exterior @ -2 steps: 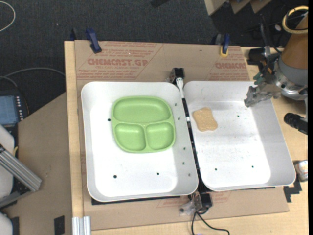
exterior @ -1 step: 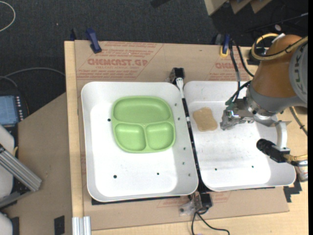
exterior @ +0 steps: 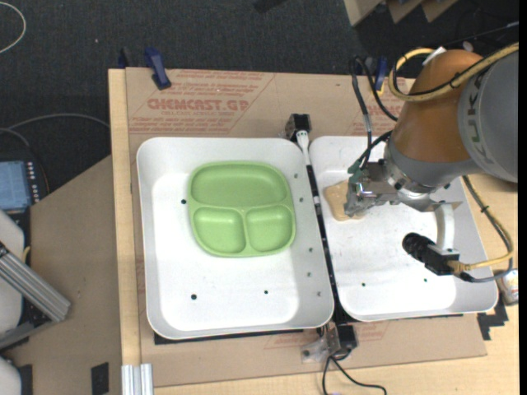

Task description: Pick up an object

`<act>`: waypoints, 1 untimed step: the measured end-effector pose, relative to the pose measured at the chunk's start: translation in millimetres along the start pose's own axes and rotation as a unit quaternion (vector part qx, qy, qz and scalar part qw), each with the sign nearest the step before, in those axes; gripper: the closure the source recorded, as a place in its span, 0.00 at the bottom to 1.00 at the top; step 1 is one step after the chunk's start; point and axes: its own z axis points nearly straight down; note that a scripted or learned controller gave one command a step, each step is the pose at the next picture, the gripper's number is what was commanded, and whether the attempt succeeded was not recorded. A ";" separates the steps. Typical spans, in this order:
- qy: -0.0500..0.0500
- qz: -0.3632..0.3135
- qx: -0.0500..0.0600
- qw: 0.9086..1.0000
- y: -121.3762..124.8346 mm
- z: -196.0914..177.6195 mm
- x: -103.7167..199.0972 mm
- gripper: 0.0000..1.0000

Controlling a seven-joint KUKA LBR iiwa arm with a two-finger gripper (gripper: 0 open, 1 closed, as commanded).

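- The gripper (exterior: 359, 197) is hanging low over the left part of the right bin (exterior: 375, 257). The bulk of the arm (exterior: 436, 130) is crowding in above it, and I cannot tell whether the gripper is spread or closed.
- A tan object (exterior: 334, 201) is lying on the floor of the right bin, close against its left wall. Its right side is disappearing under the gripper, so only part of its outline is showing.
- From here I cannot tell whether the gripper is touching the tan object or only hovering just over it.
- What is showing of the tan object is looking like a pale, lumpy piece with soft edges. Its long axis is hard to judge, but the exposed part seems to be running roughly from the far side toward the near side of the bin.
- The wall where the two bins meet is sitting just beside the tan object, leaving little room on that side. The near half of the right bin is lying open and white.
- A green divided plate (exterior: 241, 208) is sitting in the middle of the left bin (exterior: 230, 290), well apart from the gripper, with bare floor showing around it.
- Both bins are resting on a brown board (exterior: 198, 97) whose far edge is showing printed lettering.
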 end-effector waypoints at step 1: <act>0.001 0.000 0.003 1.000 -66.7 -27.0 57.8 1.00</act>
